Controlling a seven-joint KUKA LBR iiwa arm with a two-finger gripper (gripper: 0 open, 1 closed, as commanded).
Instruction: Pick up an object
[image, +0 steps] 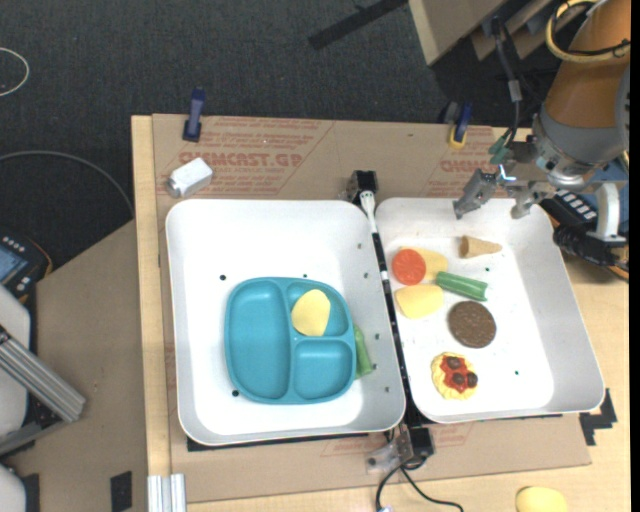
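My gripper (495, 203) hangs above the far edge of the right bin (560, 330), fingers spread open with nothing between them. Below it in that bin lie a tan wedge (478, 247), a red tomato (408, 266), a green cucumber piece (461, 286), a yellow piece (419, 300), a brown round cookie (471, 324) and a small pizza slice (455, 374). The wedge is the nearest item to the fingers, just in front of them.
The left bin (200, 260) holds a teal divided tray (260, 340) with a yellow item (311, 312) in one compartment and a green piece (362, 352) at its right side. Clamps and a white block (189, 177) sit on the cardboard behind the bins.
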